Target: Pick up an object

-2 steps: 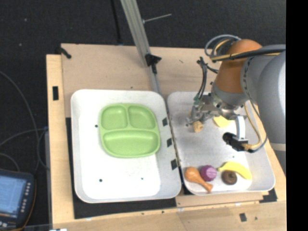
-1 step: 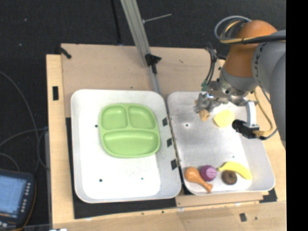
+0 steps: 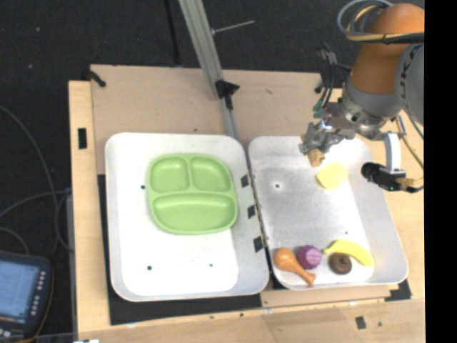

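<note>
My gripper (image 3: 313, 147) hovers over the far edge of the right bin (image 3: 300, 213), below the grey wrist and orange band. A small tan piece (image 3: 315, 158) sits right at the gripper's tip; whether it is held or lying in the bin is unclear. Just to its right lies a pale yellow wedge (image 3: 332, 176). Along the bin's near edge are an orange pear-shaped toy (image 3: 291, 261), a purple round toy (image 3: 309, 256), a brown ring-shaped toy (image 3: 341, 264) and a yellow banana (image 3: 351, 251).
The left bin (image 3: 128, 213) holds a green divided plate (image 3: 193, 194). A slanted metal pole (image 3: 207, 56) stands behind the bins. A black cable end (image 3: 382, 176) hangs by the right bin's right rim.
</note>
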Robot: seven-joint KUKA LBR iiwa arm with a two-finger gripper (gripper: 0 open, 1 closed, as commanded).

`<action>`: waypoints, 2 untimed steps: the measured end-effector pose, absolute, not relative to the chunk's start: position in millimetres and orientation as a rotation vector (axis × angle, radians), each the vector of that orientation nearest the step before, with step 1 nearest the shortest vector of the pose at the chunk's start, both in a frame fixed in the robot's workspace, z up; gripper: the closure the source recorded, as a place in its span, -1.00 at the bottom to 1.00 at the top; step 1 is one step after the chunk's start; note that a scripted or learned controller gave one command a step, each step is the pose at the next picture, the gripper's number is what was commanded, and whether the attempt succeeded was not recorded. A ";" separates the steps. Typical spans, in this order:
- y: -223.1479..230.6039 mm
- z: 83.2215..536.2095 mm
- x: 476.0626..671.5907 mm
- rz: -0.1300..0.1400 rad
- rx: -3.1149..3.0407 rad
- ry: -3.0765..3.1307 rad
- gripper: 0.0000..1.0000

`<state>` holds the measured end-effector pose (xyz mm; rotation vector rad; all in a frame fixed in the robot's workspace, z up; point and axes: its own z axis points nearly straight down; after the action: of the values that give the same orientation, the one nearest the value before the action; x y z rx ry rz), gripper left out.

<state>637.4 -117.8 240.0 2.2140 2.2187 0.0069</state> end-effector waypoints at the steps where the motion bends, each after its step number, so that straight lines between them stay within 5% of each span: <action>1: -119.1 260.4 638.2 0.003 2.215 2.222 1.00; 2: -68.6 260.2 625.3 0.001 2.215 2.228 1.00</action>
<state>625.3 -68.6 260.2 2.2151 2.2280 0.0006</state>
